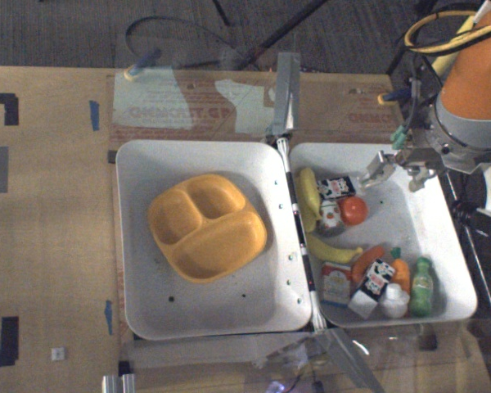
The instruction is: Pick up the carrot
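The carrot [402, 273] lies in the right bin [442, 228] near its front right corner. It is orange with a small green top, and a milk carton [380, 278] covers part of it. My gripper [395, 173] hangs over the back of the right bin, well behind the carrot and apart from it. Its two grey fingers [376, 173] are spread open, and nothing sits between them.
The right bin also holds two bananas [309, 195], a second carton [337, 188], a red tomato [353, 210], a red-orange piece [366, 261], a red packet [335, 283], a white bottle [394, 300] and a green bottle [422, 286]. A yellow divided plate [206, 226] sits in the left bin [139, 285].
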Controlling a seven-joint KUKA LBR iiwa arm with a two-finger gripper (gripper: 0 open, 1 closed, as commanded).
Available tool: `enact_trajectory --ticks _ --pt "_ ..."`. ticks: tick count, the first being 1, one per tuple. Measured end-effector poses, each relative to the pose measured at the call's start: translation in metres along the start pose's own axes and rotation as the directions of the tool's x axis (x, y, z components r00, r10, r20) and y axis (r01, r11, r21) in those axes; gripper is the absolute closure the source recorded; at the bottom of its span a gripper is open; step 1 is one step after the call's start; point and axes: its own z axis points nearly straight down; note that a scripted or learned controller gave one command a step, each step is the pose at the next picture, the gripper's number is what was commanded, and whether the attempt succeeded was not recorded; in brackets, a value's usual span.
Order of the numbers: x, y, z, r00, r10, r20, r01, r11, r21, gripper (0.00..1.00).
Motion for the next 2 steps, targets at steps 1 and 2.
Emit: enact_trajectory --ticks 1,2 --pt "0.078 0.062 0.083 0.983 -0.185 0.001 0.185 0.983 0.000 0.00" --pt "0.109 0.104 0.081 0.929 -0.370 0.003 0.370 0.929 -0.006 0.00"
